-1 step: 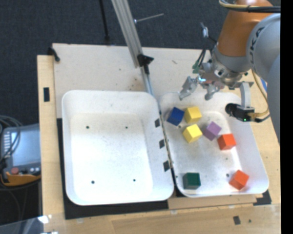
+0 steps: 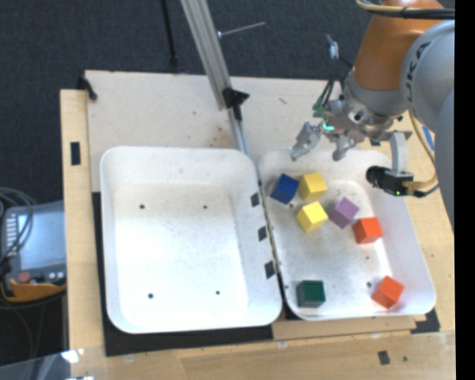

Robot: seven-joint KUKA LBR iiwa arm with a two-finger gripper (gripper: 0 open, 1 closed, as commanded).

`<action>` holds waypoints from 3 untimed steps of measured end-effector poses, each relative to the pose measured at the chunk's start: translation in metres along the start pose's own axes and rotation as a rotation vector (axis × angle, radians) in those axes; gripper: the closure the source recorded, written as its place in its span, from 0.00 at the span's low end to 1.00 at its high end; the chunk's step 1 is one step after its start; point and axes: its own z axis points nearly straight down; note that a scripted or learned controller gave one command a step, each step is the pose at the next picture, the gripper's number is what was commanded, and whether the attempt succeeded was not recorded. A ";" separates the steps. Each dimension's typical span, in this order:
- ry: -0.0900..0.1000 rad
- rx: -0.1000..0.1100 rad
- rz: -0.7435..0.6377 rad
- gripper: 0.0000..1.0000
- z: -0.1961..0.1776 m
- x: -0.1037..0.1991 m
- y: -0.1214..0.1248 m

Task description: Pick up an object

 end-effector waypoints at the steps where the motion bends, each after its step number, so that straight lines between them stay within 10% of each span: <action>1: -0.003 0.004 0.005 0.00 0.044 -0.004 -0.006; 3: -0.006 -0.023 0.007 0.00 0.110 0.000 -0.005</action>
